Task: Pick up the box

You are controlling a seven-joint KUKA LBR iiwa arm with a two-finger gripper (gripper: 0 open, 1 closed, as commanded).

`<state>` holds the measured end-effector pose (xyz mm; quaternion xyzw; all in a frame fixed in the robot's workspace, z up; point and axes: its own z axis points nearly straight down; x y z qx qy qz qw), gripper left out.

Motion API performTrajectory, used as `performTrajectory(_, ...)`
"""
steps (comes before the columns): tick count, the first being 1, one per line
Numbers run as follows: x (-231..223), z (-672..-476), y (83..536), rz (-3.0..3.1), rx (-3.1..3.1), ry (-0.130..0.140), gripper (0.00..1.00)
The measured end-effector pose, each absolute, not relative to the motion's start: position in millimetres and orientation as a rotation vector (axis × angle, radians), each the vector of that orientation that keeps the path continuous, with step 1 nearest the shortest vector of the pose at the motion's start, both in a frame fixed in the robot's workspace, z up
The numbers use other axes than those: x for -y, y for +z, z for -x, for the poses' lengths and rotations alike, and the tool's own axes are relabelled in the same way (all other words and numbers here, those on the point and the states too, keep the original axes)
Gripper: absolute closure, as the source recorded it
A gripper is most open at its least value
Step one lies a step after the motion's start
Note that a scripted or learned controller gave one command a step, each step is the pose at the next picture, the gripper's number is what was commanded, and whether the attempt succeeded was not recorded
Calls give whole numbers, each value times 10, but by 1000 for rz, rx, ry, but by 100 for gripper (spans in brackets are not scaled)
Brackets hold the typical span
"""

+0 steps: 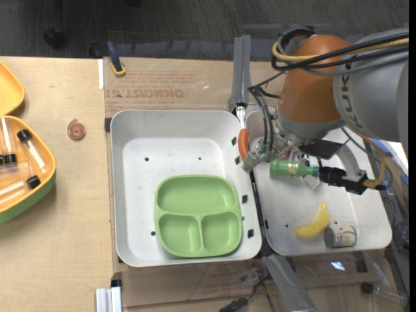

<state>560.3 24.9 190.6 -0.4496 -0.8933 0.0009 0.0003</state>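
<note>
Far left, off the bins: yellow dish (23,174) with small black-capped vials, pinkish disc (77,130) on the bench beside it. Irrelevant to the pick.

Left bin (130,142): green divided plate (198,214) in the near half.

On the wall between the bins: orange carrot-like piece (243,143), long axis front to back, touching or just beside the gripper (262,152); cannot tell which.

Gripper low over the back-left corner of the right bin (370,220), tucked under the orange wrist band (312,90). Spread or pressed together: cannot tell, too much clutter and shadow there. Nothing confirmed in its grip.

Just right of the gripper: green bottle (292,168) on its side, long axis left-right, near end almost at the gripper.

Further front-right: banana (313,222), then a can (341,236) on its side, just beside each other. Both well apart from the gripper.

Box: cannot place it. Best guess is hidden beneath the wrist at the back of the right bin, so direction from the gripper and long axis both unknown. Key relation for the pick therefore unresolved. Worth treating bottle and carrot-like piece as the likely false grabs, being closest. Single arm, so no choice of side.
</note>
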Motion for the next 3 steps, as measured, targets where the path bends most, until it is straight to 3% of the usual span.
performTrajectory(1, 289, -5011, 1909, 1607, 2698, 3, 100)
performTrajectory(2, -965, -5028, 1899, 1920, 2485, 7, 100)
performTrajectory(3, -304, -5486, 3116, 1275, 2871, 4, 100)
